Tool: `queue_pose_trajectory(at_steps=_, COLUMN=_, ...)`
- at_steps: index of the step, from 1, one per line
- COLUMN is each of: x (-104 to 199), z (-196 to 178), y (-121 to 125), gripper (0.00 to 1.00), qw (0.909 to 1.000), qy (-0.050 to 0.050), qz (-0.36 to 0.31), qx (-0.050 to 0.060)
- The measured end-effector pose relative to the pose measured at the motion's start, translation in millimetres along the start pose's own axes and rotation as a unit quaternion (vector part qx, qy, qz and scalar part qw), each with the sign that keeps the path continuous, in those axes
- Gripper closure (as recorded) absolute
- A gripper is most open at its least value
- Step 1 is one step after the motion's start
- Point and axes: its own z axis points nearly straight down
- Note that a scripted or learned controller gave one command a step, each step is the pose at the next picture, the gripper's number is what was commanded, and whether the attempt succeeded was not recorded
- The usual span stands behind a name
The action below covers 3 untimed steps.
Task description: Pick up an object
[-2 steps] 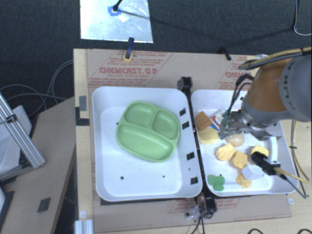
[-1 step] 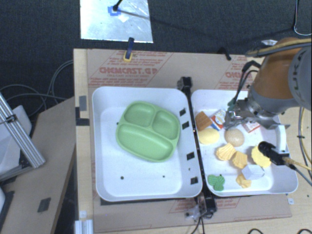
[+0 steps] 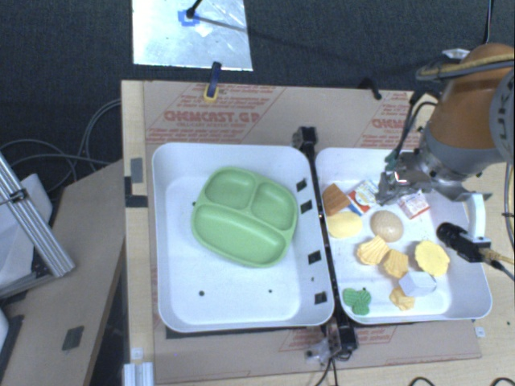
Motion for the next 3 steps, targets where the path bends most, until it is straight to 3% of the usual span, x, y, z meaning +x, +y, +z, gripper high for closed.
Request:
queue_pose_trajectory(at_steps=1, x=2, z=12, y=-49, gripper=1.00, qw=1.0000, qy=0.001, qz=0.002, qx=0.004)
queue_pose_trajectory(at_steps=2, x=1, z=-9, y=-71, gripper=1.00, qw=1.0000, qy=0.000, qz=0.002, qx=0.002)
queue_pose_trajectory(at_steps=3, x=4, z=-7, y=-74, gripper=1.00, qw=1.0000, qy=0.000, qz=0.002, qx=0.002)
